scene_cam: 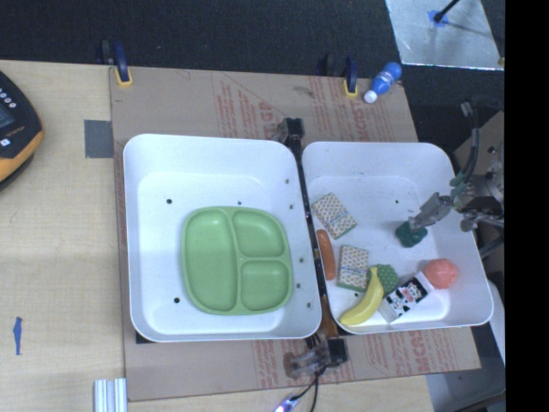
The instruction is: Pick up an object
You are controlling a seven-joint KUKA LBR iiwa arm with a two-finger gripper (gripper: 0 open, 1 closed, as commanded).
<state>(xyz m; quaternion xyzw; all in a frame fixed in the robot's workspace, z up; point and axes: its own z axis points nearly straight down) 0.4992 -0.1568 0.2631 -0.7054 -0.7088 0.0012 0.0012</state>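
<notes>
end effector [423,224] down in right bin [377,154], tips right at a small dark green object [412,234] near the bin's right side; can't tell whether clenched or released, too small and blurred. arm reaching in from right edge.

likely target: that green thing, low and lumpy, prob. soft rubber or plastic toy, light. should give a bit under pressure, not fragile. best taken across its narrow width, from above.

other stuff in right bin, nearer front wall: banana [365,299], yellow, curved, glossy, prob. plastic, slippery, grab mid-body. orange-pink ball [441,272], round, matte, may roll off. black-and-white patterned block [405,297] just beside banana, stiff, flat faces, easy grip. two patterned square pads [334,215] and [353,265], flat, thin, look like cloth or card, hard to pinch off floor. thin orange stick [326,254] along left wall, carrot- or sausage-like, awkward so close to wall.

left bin [146,170] w/ pale green divided tray [236,260], smooth hard plastic, three compartments. bins on cardboard sheet [214,101] over wooden counter [51,256].
</notes>
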